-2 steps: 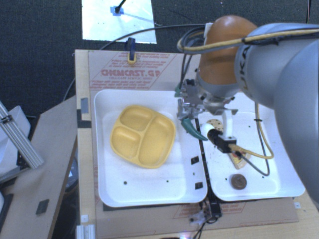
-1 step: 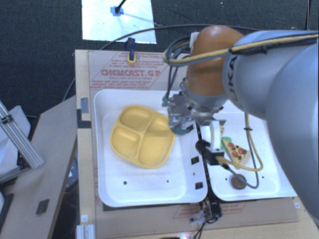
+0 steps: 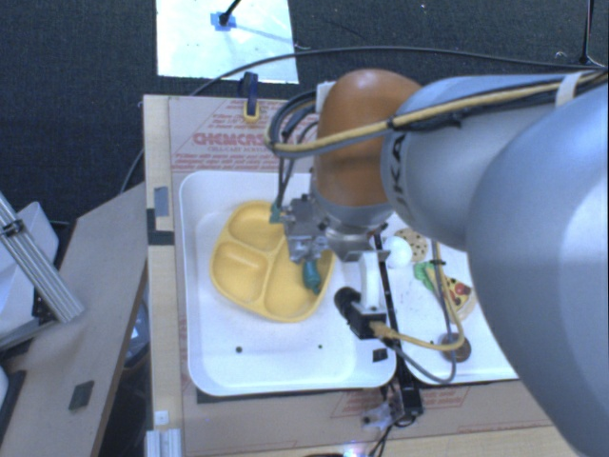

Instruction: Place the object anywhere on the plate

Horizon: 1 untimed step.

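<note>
We see the gripper (image 3: 310,267) at frame centre over the yellow plate's (image 3: 249,267) right edge, left bin (image 3: 219,355), teal object (image 3: 311,276) at the tip touching the plate, we can't tell the jaws' state

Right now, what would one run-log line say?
arm: over left white bin | gripper: above yellow divided plastic plate | small teal object: at gripper tip, over plate | grip: unclear

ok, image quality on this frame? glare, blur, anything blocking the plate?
Camera view: the arm looms soft and out of focus, covering much of the right bin; the yellow plate in the left bin is sharp and evenly lit, its right edge hidden under the gripper; bright washed-out patch on the white sheet.
</note>
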Motion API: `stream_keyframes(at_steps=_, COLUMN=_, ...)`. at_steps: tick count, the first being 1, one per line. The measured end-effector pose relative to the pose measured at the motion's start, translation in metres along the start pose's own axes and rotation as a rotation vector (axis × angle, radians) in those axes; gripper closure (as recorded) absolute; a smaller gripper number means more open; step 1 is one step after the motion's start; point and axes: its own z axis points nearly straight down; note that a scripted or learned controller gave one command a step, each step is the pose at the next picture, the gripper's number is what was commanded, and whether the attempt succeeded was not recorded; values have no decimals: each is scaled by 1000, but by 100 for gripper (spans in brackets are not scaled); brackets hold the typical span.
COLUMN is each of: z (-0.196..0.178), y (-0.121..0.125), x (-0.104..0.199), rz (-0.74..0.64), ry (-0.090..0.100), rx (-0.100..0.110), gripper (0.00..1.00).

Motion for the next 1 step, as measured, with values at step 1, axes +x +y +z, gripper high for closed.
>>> stream_keyframes(at_steps=1, z=0, y=1, x=-3, rz=7, ry=-2, rx=-2, gripper=0)
